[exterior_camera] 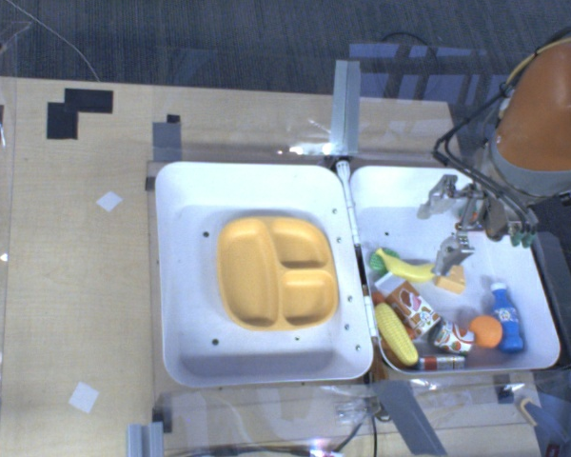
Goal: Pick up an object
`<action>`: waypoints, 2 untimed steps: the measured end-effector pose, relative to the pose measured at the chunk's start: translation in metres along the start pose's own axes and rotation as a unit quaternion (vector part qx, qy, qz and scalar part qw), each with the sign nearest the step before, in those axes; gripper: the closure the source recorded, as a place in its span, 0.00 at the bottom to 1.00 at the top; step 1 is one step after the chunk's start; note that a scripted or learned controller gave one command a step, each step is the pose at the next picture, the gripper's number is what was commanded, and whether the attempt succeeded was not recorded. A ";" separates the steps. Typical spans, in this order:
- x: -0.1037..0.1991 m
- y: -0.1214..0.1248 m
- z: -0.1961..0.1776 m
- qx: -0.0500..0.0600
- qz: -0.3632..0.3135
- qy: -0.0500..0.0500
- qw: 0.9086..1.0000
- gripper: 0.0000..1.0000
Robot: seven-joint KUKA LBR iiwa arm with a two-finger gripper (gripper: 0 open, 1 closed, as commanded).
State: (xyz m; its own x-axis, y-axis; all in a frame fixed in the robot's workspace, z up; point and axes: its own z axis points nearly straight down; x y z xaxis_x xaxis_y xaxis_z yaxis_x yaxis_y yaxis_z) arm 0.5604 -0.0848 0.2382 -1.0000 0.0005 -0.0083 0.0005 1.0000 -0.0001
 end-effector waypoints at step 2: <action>-0.022 -0.062 0.149 0.001 0.045 -0.003 0.999 0.00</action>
State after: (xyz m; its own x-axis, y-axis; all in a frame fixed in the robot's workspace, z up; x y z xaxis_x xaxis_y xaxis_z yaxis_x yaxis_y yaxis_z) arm 0.5839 -0.1468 0.0891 -0.9958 0.0907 -0.0153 0.0908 0.9959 -0.0015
